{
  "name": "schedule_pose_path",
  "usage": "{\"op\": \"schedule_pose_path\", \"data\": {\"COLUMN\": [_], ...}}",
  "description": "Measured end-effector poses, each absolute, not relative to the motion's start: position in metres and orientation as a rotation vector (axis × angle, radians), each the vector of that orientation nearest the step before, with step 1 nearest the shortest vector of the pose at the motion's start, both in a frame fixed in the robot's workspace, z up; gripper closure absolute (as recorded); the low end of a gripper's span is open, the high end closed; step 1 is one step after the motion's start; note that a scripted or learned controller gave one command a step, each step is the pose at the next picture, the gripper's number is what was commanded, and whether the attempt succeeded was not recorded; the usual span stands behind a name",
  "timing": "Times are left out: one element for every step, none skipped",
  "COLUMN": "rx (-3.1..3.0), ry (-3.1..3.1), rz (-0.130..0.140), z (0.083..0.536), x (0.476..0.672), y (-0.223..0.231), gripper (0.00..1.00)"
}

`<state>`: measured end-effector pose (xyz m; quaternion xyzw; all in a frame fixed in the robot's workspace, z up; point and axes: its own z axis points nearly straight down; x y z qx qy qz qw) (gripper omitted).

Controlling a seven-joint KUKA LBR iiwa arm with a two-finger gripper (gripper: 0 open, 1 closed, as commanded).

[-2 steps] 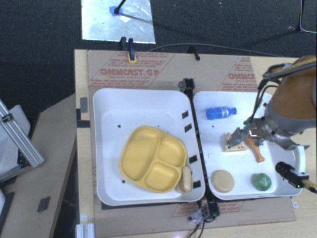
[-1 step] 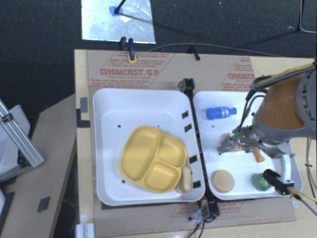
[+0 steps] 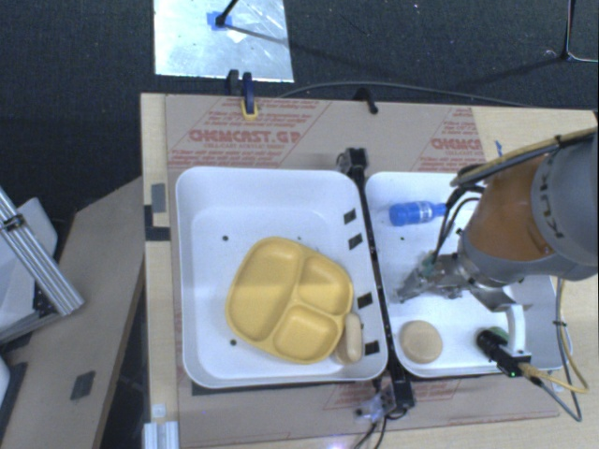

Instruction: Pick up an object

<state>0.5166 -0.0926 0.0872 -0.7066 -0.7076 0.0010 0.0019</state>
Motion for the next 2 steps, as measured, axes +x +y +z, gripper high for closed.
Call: {"op": "schedule_pose_path", "data": {"rx": [-2.221,-2.220], "ry": [-2.225,-2.226], "rz": [-0.002,-0.003], "z": [0.101,0.162], "x": [0.518,0.520], "y": [-0.093,-0.093], "gripper": [1.00,1.00]}}
